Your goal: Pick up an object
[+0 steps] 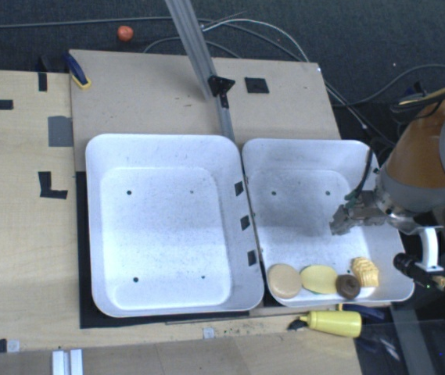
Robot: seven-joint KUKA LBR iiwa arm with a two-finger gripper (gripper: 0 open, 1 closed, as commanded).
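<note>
A slanted overhead view shows two shallow white bins side by side on a bench. The left bin sits at nine o'clock from the centre of the picture, and the right bin sits at three o'clock.

Four small objects lie in a row along the near wall of the right bin, at about five o'clock from the picture's centre. From left to right they are a tan round piece, a pale yellow oval piece, a dark brown round piece and a yellow ridged piece. The dark piece touches the oval and the ridged piece.

The grey arm with its orange band reaches in from three o'clock. Its gripper hangs over the right half of the right bin, at twelve o'clock from the row of objects and clearly apart from them. The gripper is small and dark here, so I cannot tell how it is set, and nothing is visible in it.

Judged from this, the pick is not yet done. All four objects rest on the bin floor. What remains is to come down over one of them, close on it and lift.

A yellow-handled tool lies on the bench just outside the right bin, at six o'clock from the row.
</note>
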